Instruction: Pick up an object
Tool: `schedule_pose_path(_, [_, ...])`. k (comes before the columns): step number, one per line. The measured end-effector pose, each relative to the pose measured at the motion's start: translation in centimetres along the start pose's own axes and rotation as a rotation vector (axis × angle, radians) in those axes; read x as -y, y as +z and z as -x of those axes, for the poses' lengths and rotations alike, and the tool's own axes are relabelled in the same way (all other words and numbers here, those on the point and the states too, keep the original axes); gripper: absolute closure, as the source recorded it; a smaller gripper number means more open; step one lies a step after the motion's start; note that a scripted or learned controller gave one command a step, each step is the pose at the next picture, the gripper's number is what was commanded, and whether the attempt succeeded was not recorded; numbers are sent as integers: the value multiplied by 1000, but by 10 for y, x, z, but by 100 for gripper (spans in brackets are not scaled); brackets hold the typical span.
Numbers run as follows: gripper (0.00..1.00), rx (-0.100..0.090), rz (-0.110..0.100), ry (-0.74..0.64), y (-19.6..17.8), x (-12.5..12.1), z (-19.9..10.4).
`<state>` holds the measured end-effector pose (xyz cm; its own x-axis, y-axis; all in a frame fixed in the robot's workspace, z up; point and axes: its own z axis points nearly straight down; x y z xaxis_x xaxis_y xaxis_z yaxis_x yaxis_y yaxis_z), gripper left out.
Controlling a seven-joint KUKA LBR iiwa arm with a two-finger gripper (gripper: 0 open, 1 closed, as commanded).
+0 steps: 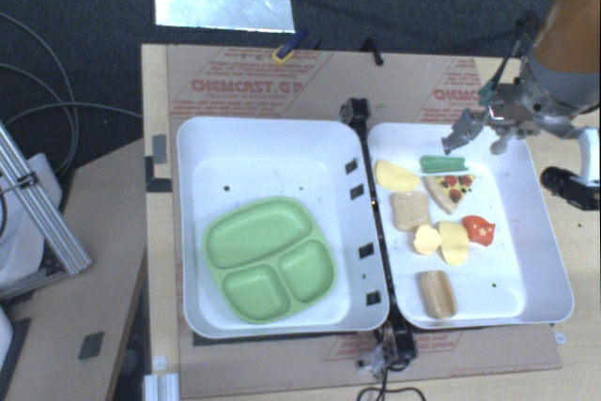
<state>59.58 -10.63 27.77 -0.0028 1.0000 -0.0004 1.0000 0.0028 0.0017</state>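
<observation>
Toy food pieces lie clustered in the right bin [549, 291], right of centre in the frame: a green pod [445, 164], a pizza slice [451, 190], a yellow piece [396, 176], a cracker-like slab [409, 210], two pale yellow pieces [443, 240], a red piece [479, 230] and a brown hot-dog bun [438, 293]. The gripper [481, 131] hangs over the bin's upper edge, fingers spread with nothing between them, just above the pod. A green divided tray [269, 258] sits in the left bin [235, 141] on the desk [113, 230].
</observation>
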Motion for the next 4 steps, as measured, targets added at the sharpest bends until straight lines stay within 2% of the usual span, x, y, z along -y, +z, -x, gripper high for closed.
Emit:
schedule_pose_path(1, [0, -3, -10, 0, 99, 37, -33])
schedule_pose_path(2, [0, -3, -8, 6, 198, 99, -6])
schedule_pose_path(3, [0, 3, 0, 7, 193, 111, 55])
schedule_pose_path(4, [0, 6, 8, 5, 109, 108, 100])
